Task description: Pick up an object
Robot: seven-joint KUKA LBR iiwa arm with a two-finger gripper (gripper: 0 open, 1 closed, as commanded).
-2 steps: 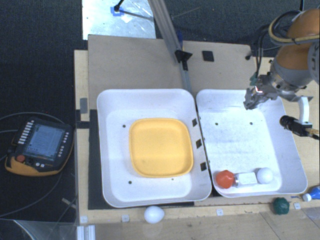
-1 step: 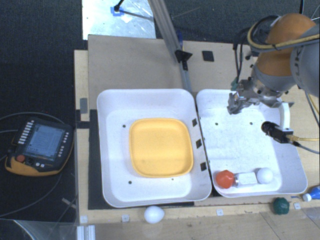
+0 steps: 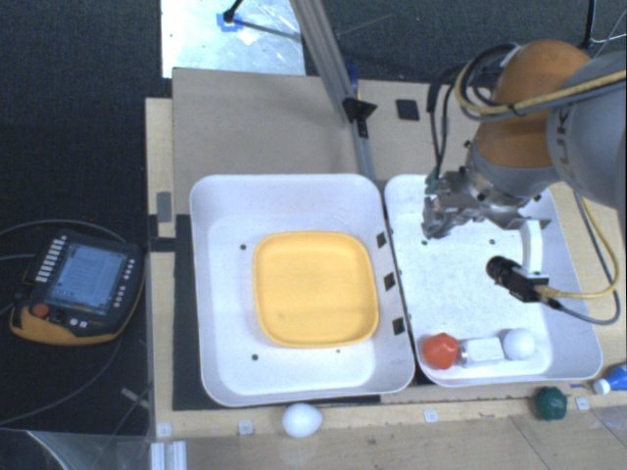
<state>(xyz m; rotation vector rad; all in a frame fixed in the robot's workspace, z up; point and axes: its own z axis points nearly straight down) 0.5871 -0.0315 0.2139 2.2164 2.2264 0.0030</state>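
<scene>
The right bin (image 3: 446, 292) holds a red ball (image 3: 441, 351), a white block (image 3: 483, 350) and a white ball (image 3: 518, 343) in a row along its near wall. My gripper (image 3: 443, 215) hangs over the far left part of that bin, well above and behind the three objects. Nothing shows between its fingers. The left bin (image 3: 220, 292) carries a yellow square plate (image 3: 315, 288) in its middle.
A white egg-shaped object (image 3: 302, 420) and a dark green ball (image 3: 550, 402) lie on the bench in front of the bins. A teach pendant (image 3: 78, 294) rests on the floor at left. A grey pole (image 3: 328, 57) slants in behind the bins.
</scene>
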